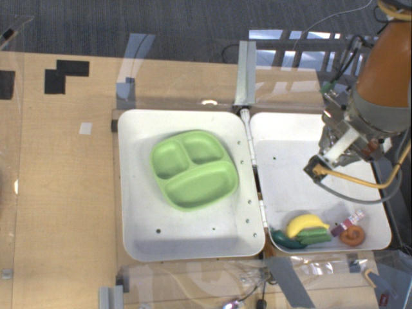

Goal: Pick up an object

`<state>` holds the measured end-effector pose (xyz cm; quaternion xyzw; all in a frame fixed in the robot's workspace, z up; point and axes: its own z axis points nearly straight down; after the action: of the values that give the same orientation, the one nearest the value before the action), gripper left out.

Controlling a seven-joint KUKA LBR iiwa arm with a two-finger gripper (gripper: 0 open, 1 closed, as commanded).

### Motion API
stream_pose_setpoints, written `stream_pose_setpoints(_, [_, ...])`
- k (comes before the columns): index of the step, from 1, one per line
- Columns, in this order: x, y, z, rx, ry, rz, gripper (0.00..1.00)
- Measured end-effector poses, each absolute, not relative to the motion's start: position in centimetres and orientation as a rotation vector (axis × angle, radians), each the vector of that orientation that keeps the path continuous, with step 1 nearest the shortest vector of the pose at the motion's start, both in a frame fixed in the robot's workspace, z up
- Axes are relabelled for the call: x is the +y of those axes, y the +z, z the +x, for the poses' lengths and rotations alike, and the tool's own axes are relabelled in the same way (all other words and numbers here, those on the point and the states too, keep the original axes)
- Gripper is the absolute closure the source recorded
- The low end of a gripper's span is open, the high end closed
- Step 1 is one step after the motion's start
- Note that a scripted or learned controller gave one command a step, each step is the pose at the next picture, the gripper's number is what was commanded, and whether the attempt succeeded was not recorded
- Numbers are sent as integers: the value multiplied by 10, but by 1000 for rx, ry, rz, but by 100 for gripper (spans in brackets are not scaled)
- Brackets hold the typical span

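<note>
The arm reaches in from the right, and its gripper hangs above the right side of the right bin. From here I cannot tell whether it is open or closed, and I see nothing held in it. The things to pick lie bunched along that bin's near edge: a yellow banana touching a dark green vegetable, and to their right an orange-brown ring and a small purple and pink piece. The left bin holds a green divided plate. Both bins sit on the wooden tabletop.
</note>
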<state>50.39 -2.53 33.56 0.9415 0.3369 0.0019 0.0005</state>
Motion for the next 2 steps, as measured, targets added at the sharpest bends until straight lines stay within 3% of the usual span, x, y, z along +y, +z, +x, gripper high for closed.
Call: stream_pose_setpoints(2, [-117, 401, 544, 1422, 4, 2799, 100])
